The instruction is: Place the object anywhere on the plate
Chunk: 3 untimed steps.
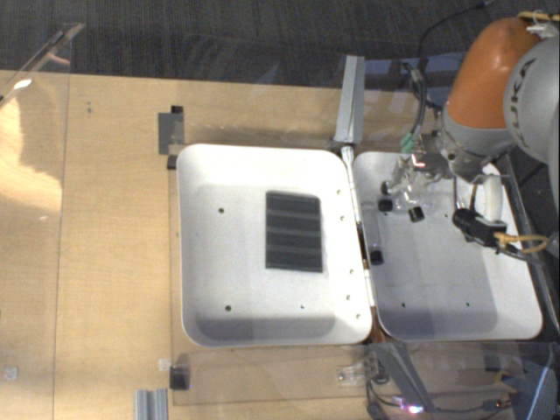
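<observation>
I see the gripper [401, 195] low in the right bin [437, 313]; can't tell jaws' state. Dark ribbed plate [294, 231] sits mid left bin [201, 234]. Object unclear, maybe under gripper. Prob. still pick stage; next needs carry left over plate.

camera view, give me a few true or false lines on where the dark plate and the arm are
1. The dark ribbed plate lies in the left bin. True.
2. The arm's gripper hangs over the left bin. False: it is over the right bin, near its far left corner.
3. The plate has an object lying on it. False: its ribbed top is bare.
4. The arm comes in from the right side of the view. True.
5. The two bins stand far apart. False: they sit side by side, edges nearly meeting.
</observation>
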{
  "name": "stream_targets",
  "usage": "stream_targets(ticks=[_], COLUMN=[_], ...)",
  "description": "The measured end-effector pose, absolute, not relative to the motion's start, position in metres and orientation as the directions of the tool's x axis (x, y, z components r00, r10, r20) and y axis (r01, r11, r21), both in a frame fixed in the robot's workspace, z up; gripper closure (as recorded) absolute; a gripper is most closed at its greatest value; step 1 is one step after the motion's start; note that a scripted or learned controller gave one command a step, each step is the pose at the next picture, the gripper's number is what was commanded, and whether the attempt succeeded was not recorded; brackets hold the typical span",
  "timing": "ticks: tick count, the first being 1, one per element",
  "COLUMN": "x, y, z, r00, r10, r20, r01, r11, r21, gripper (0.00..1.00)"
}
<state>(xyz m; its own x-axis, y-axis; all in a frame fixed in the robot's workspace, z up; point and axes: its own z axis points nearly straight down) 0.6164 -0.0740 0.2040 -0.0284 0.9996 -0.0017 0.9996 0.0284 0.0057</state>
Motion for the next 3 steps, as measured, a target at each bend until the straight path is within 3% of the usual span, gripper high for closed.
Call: stream_targets(ticks=[1,2,3], x=[0.670,0.670,0.660], y=[-0.019,0.044,0.097], z=[0.186,0.186,0.187], r00=[-0.445,-0.898,-0.987], r10=[0.896,0.440,-0.162], r20=[-0.003,-0.007,-0.010], r01=[0.896,0.440,-0.162], r11=[0.445,0.898,0.987], r21=[0.007,0.006,0.003], gripper=[1.00,1.00,1.00])
